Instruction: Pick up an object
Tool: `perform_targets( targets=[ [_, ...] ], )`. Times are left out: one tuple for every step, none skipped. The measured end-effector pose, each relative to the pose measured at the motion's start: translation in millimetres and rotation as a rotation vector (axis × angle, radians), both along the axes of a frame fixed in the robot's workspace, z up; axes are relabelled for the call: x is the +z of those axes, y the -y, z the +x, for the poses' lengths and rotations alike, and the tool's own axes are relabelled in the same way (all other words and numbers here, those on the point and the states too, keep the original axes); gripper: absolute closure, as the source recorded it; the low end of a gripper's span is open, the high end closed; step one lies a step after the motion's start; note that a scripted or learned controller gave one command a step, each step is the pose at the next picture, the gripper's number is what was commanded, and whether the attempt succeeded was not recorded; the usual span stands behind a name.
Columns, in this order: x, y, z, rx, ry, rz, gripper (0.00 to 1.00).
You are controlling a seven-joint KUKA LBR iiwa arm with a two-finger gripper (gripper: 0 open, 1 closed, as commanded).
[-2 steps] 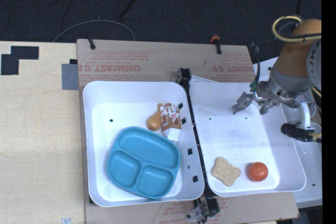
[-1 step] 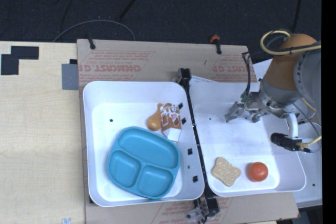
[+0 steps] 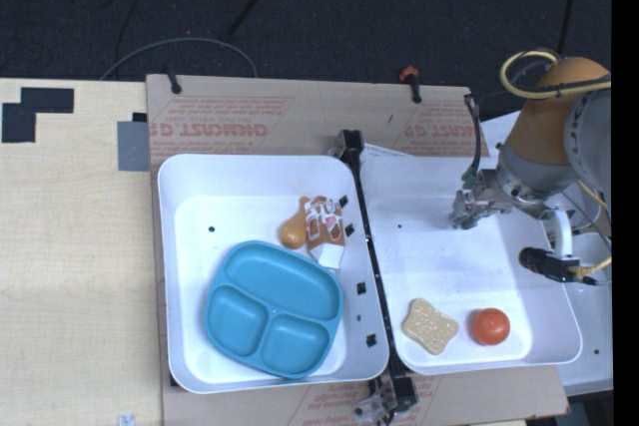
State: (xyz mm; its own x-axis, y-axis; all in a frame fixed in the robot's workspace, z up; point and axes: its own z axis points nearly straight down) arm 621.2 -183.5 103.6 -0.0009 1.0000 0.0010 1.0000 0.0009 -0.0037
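The red tomato (image 3: 490, 325) lies near the front right corner of the right bin (image 3: 429, 205), with a tan cracker (image 3: 430, 326) just beside it on its left. My gripper (image 3: 467, 210) hangs over the far part of that same bin, well apart from both, and I cannot tell how my jaws stand. In the left bin (image 3: 190, 214) a blue divided plate (image 3: 273, 307) fills the front, with a small brown and orange toy (image 3: 315, 222) just behind it.
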Motion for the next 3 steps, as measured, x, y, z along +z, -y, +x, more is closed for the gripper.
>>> perform_targets(
  targets=[
    [52.8,-7.0,8.4,0.002,0.008,-0.002,1.0],
    [96.8,-11.6,7.7,0.002,0.006,-0.001,1.0],
    [144.5,-10.7,8.4,0.002,0.007,-0.002,1.0]
  ],
)
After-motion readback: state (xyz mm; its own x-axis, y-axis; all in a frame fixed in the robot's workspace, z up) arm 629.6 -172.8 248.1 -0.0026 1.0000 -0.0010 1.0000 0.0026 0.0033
